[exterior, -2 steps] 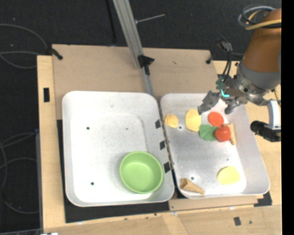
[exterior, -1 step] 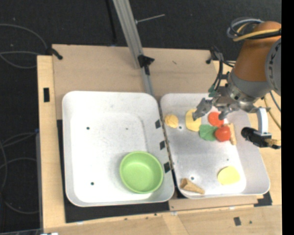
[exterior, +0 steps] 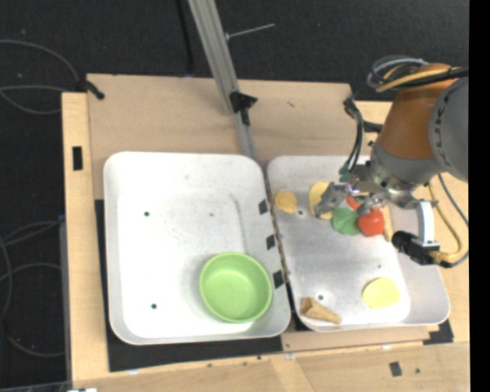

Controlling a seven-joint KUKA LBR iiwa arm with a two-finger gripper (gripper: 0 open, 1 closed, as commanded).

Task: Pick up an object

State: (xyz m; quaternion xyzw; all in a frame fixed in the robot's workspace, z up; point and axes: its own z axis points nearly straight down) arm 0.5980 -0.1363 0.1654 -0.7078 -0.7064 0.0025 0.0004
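Your arm (exterior: 416, 129) reaches in over the right bin (exterior: 335, 288), and its hand (exterior: 340, 200) hangs low over that bin's far half, close to the wall it shares with the left bin (exterior: 180, 194). You cannot tell from this view how the hand stands, since the wrist and its fittings cover it from above.

Directly around the hand you have a tight cluster of objects. A yellow piece (exterior: 318, 193) sits on the hand's left side, a green piece (exterior: 345, 221) lies just below it, and a red piece (exterior: 372, 222) touches the green one on its right. Whether any of them is caught in the hand is not visible.

Elsewhere in the right bin, a small tan lump (exterior: 287, 202) rests near the far left wall, a pale yellow disc (exterior: 381, 293) lies toward the near right corner, and a brown wedge (exterior: 319, 309) sits against the near edge.

In the left bin, a green bowl (exterior: 235, 287) stands upright near the near right corner.

Both bins rest on the tabletop (exterior: 163, 113), and a metal rail (exterior: 216, 47) slants up from its far edge.
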